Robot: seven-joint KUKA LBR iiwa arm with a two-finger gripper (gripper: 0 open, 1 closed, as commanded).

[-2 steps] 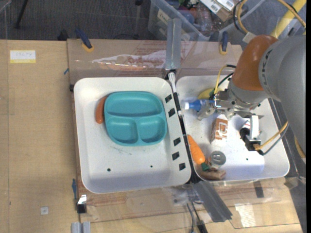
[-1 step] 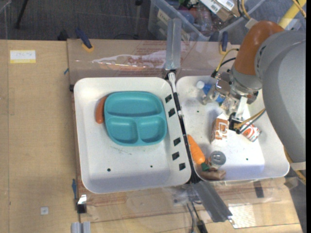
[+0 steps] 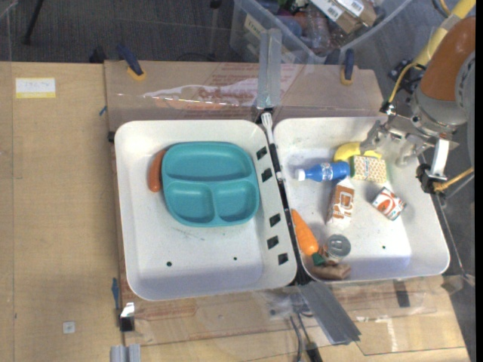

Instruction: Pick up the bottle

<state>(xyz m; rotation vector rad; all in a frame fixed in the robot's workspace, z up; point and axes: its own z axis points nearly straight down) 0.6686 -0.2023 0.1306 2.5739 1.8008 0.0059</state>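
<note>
Blue-labelled clear bottle (image 3: 323,173) is seen lying on its side in the right bin (image 3: 423,259).
Its white cap is pointed left, and its base is set against a yellow object (image 3: 346,151) and a patterned packet (image 3: 370,167). The gripper (image 3: 392,136) is poised over the bin's upper right rim, apart from the bottle; its spread cannot be told.
</note>
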